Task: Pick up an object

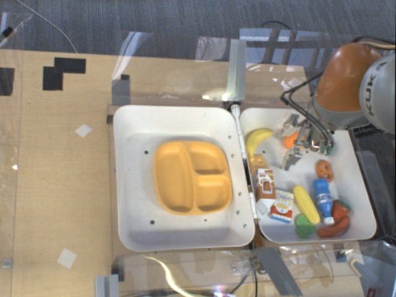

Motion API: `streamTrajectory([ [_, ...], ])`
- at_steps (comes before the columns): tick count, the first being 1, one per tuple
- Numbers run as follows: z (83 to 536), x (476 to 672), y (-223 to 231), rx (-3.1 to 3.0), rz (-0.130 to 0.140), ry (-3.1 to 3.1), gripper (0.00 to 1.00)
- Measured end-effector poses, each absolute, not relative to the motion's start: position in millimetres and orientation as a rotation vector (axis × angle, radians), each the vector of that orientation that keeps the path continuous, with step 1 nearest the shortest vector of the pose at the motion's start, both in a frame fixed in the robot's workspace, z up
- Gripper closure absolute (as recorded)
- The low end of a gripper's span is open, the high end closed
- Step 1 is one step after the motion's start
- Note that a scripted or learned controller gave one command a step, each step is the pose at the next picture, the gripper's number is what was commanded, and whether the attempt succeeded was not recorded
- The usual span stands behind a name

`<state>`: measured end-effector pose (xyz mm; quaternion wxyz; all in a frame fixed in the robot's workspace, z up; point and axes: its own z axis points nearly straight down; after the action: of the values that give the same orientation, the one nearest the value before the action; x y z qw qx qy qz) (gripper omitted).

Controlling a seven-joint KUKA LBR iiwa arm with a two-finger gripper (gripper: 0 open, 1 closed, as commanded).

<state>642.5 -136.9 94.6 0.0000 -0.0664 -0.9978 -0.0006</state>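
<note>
My gripper (289,143) hangs over the back of the right bin (365,184), with the arm coming in from the right. Its two fingers stand apart, open, one toward the bin's back and one toward its front. A small orange object (290,140) lies in the gap between them, partly hidden; I cannot tell whether the fingers touch it. A yellow banana (258,139) lies just left of the gripper.
The right bin also holds a red-and-white carton (265,184), a smaller carton (282,206), a corn cob (305,204), a blue bottle (322,193), a brown piece (324,169), a sausage (334,228) and a green piece (304,226). The left bin (133,166) holds a yellow divided plate (192,177).
</note>
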Motion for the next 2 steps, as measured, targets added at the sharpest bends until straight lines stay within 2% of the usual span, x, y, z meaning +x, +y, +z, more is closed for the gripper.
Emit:
streamTrajectory([
  [1,91.0,625.5,-152.0,-0.851,-0.002,-3.032,0.0],
  [2,142.0,619.3,-166.0,-0.917,-0.002,-3.021,0.0],
])
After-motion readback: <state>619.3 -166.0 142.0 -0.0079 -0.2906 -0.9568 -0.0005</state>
